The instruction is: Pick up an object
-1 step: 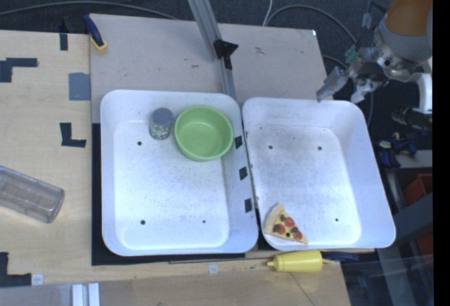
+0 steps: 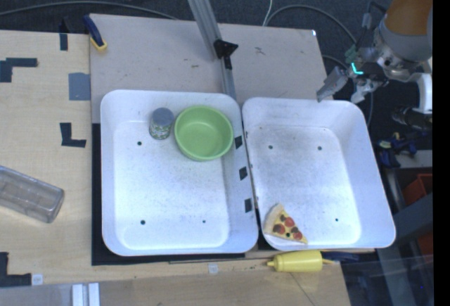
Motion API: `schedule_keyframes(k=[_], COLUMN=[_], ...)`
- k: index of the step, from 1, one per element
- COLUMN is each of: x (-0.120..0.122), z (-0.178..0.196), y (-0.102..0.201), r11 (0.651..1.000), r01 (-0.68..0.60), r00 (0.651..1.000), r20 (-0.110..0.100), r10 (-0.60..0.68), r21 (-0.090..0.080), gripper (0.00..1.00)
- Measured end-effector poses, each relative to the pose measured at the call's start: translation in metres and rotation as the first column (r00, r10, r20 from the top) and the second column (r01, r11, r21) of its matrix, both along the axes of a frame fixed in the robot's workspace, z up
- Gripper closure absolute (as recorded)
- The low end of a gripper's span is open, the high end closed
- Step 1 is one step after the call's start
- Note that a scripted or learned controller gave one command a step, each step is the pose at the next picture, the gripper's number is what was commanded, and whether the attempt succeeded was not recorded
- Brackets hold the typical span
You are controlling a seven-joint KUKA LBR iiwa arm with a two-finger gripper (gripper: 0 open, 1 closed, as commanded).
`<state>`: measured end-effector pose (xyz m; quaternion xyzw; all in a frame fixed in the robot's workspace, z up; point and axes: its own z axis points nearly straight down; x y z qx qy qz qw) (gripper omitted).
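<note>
Listing by size, the two white bins come first: the left bin [image 2: 126, 227] and the right bin [image 2: 365, 178], set side by side and touching along their inner rims. Next, the arm [image 2: 411, 9], grey with an orange band, at the far right corner above and just outside the right bin's rim. Then a green bowl [image 2: 204, 132] at the far side of the left bin, upright, with a small grey-lidded can [image 2: 162, 123] just beside it on the left. A clear plastic container [image 2: 28, 195] lies on the bench well left of the bins. A yellow bottle [image 2: 295, 261] lies on the bench at the near edge of the right bin. A pizza-slice toy [image 2: 284, 224] rests in the near left corner of the right bin. Smallest, the gripper [image 2: 344, 85]: fingers apart, nothing between them.

Step, as judged: approach, nothing grasped yet. The next move calls for choosing a target, travelling over it and descending.

Writing: none legible; the can's label is too small to read.
</note>
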<state>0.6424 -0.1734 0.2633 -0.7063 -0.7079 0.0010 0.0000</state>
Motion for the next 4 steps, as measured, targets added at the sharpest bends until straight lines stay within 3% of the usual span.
schedule_keyframes(k=[3,4], x=[0.010,0.011], z=[-0.142,-0.128], y=[-0.001,0.000], r11=[1.000,1.000], r01=[0.000,-0.002], r00=[1.000,1.000], r20=[-0.005,0.000], r10=[0.000,0.002], r21=[0.000,-0.001], gripper=[0.00,1.00])
